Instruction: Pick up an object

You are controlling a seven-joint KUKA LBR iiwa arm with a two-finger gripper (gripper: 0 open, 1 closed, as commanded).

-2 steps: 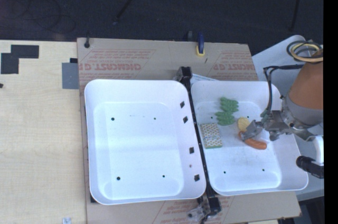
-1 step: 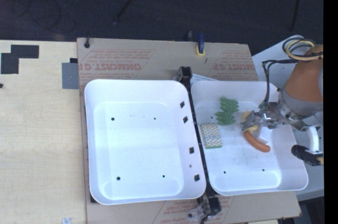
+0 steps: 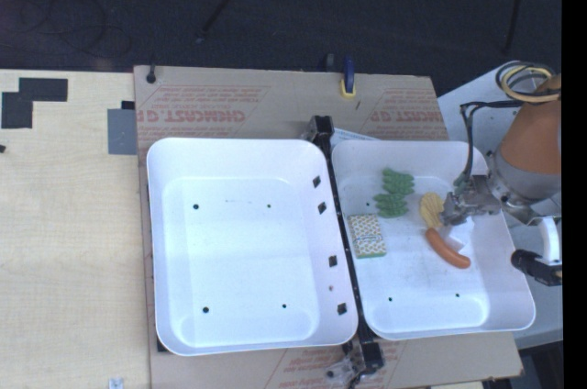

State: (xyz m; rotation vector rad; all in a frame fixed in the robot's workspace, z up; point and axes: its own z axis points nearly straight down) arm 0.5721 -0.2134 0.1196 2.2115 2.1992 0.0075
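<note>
Low in the right bin [image 3: 500, 314], near its right wall, gripper [image 3: 451, 211] touching or just beside the yellow piece [image 3: 431, 209], on its right; orange sausage [image 3: 448, 249] just below, long axis slanting down-right; green pieces [image 3: 395, 192] further left

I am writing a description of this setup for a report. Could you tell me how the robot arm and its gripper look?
The arm reaches in from the right as a rounded body with an orange band above a grey section. Thin black cables loop beside it, and a yellow-and-black coil of cable sits near its top. The gripper is small, dark grey metal, too blurred for finer detail.
</note>
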